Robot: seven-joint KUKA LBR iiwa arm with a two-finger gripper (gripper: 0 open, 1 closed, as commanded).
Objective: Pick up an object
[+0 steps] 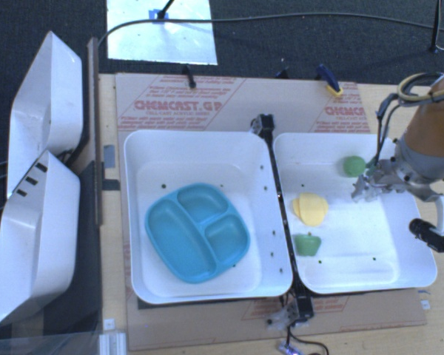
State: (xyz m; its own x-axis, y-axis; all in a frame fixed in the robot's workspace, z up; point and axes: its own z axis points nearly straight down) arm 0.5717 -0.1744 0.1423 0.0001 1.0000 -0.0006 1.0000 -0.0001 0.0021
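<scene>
Green block [307, 244] near the right bin's [355, 283] front edge; gripper [364, 187], grip unreadable, beside green ball [354, 166].

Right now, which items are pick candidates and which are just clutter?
Job:
gripper
green ball
yellow piece
green block

Lying about:
blue divided tray in left bin
spare white bins stacked off bench
blue clamp
</scene>
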